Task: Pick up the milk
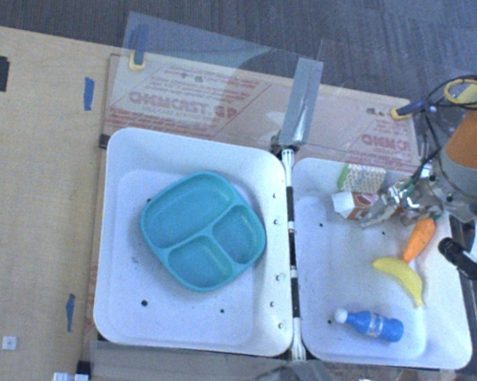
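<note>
Where the right bin holds carrot, banana, bottle: gripper beside milk, grip undeterminable.

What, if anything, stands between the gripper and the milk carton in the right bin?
Nothing visible. The gripper is already at the milk at the bin's far edge. The carrot, banana and bottle lie nearer the camera, off that path.
</note>
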You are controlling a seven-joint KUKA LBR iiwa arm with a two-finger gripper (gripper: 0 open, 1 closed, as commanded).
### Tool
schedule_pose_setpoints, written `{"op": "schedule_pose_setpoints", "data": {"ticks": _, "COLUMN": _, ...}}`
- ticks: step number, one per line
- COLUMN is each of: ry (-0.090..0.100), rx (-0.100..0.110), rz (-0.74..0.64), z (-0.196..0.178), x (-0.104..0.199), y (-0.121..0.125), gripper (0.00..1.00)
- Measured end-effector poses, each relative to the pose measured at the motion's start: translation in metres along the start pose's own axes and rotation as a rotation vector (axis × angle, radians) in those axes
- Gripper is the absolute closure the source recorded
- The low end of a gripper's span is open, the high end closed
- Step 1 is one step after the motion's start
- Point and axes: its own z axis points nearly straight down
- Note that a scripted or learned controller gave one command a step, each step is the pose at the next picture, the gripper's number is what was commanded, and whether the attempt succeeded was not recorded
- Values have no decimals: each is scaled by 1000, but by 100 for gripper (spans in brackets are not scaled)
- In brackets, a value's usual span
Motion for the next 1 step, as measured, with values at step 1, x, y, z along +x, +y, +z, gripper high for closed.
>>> {"op": "schedule_pose_setpoints", "data": {"ticks": 1, "ry": -41, "rx": -12, "rz": -226, "z": 1, "x": 33, "y": 7, "gripper": 0}}
